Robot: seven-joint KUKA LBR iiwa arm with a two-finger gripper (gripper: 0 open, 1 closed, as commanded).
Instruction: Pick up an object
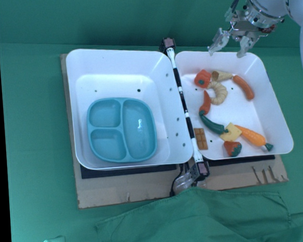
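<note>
Sausage (244,87) lies diagonal (upper-left to lower-right); gripper (232,44) above, fingers spread, holding nothing.

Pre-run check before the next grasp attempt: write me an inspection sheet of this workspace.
Surface: two white bins side by side on a cardboard sheet, over green cloth.
Job's things: right bin holds toy food: sausage, carrot, croissant, red chilli, green chilli, tomato, cheese wedge, strawberry, chocolate bar.
Clutter: left bin holds a blue divided plate.
Grippers: gripper open, above the right bin's far edge, holding nothing.
Cables: dark wires at the wrist.
Surroundings: crumpled green cloth in front.
</note>
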